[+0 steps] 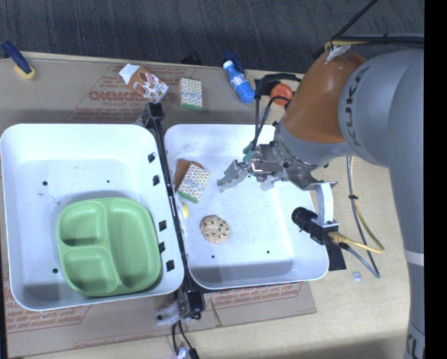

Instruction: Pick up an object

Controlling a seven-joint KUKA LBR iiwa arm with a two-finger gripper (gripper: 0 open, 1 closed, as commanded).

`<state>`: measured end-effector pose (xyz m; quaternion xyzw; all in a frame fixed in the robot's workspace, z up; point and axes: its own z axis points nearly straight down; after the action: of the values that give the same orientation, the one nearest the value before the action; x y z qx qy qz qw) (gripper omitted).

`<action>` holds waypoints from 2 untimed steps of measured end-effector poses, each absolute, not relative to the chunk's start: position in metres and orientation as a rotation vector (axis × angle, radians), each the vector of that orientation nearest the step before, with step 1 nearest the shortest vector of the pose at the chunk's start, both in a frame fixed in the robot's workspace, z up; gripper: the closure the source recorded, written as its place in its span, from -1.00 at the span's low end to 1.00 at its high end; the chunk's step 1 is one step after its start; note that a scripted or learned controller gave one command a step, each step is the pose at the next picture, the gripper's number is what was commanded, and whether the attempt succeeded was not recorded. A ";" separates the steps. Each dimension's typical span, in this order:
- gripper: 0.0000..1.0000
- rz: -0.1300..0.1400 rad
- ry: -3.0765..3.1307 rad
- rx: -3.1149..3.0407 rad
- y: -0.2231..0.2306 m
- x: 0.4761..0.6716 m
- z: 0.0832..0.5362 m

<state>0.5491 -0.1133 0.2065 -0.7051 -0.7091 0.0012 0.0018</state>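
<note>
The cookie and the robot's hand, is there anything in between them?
No. In the camera view, bare white bin floor lies between the cookie and the hand. The patterned packet sits off to the left.

On the flat brown cardboard sheet (103,99) lying under the two bins we read red printed letters that look like "CHEMC", the end of the word running under a small wrapped packet. On the grey arm housing (380,96) beside the orange band we make out dark letters reading "KUKA", turned sideways. More red print runs along the cardboard's near edge, too small for us to read.
</note>
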 end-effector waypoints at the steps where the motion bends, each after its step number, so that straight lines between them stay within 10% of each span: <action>1: -1.00 0.005 -2.228 -2.210 -0.045 0.476 0.216; 2: -1.00 0.000 -2.227 -2.215 -0.045 0.505 0.258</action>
<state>0.5053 -0.0454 0.2575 -0.7053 -0.7089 0.0002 0.0002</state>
